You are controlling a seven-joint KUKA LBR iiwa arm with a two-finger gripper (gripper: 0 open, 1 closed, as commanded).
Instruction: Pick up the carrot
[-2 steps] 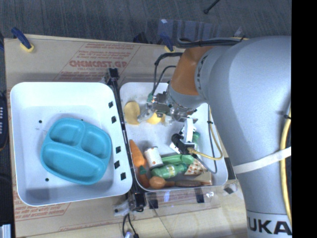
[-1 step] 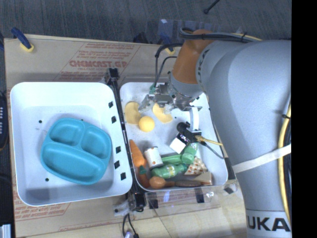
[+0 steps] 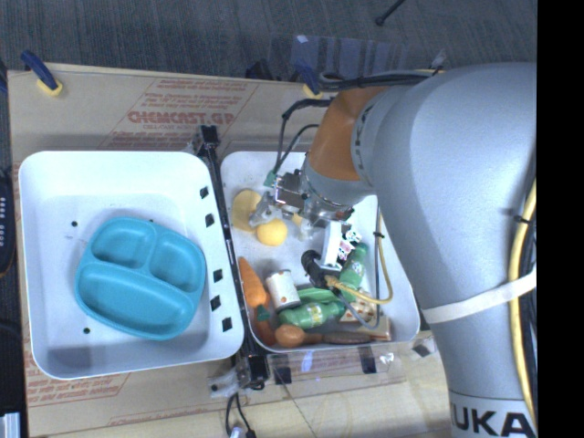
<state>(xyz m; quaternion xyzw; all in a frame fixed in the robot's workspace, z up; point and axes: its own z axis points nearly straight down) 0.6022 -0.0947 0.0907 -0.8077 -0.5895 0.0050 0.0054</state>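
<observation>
Items as I see them from the overhead camera:

Left bin (image 3: 36, 245): white, shallow. It holds one blue divided tray (image 3: 139, 277), lying flat with three compartments facing up.

Right bin (image 3: 239, 167): white, shallow, crowded. The carrot (image 3: 252, 286) lies against the bin's left wall, orange, running lengthwise toward the near edge, its lower end tucked among other items. Just right of it sits a small white cylinder (image 3: 282, 289). Below that lies a green bottle (image 3: 313, 314) on its side, and an orange-brown rounded piece (image 3: 288, 336) rests at the near edge. Two yellow pieces sit in the far half: a pale one (image 3: 244, 204) and a brighter rounded one (image 3: 270, 234), close together.

Arm: grey body with an orange band (image 3: 333, 144), entering from my right and covering much of the right bin. The gripper (image 3: 290, 201) hangs over the far half of the right bin, next to the yellow pieces and apart from the carrot. I cannot tell how its jaws stand; nothing shows clearly between them.
</observation>
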